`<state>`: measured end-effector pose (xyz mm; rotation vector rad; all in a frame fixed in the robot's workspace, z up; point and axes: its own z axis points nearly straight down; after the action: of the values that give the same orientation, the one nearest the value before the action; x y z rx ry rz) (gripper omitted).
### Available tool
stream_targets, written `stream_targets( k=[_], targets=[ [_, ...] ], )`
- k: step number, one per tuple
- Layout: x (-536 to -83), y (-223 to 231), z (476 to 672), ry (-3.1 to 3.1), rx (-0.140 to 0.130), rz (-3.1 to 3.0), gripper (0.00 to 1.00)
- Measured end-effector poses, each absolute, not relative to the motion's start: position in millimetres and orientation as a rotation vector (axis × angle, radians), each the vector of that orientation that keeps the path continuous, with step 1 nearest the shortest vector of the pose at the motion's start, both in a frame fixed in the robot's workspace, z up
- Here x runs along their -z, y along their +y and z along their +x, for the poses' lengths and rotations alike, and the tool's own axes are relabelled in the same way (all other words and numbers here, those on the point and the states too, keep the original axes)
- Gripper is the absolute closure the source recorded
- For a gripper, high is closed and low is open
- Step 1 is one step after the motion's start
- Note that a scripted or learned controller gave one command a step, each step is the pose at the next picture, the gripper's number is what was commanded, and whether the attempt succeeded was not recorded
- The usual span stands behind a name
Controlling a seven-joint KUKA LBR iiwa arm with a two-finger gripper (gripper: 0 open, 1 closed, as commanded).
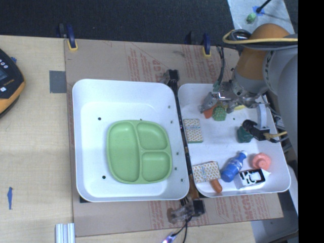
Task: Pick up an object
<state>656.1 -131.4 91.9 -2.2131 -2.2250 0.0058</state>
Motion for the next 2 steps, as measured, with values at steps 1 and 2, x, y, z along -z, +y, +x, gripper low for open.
stream_targets(
  k=[1, 2],
  targets=[
    [-92.0, -95.4, 656.2, -2.226, -0.006, -2.212, 0.0],
    [-91.9, -96.9, 656.2, -2.224, -0.006, -2.215, 0.0]
  ],
)
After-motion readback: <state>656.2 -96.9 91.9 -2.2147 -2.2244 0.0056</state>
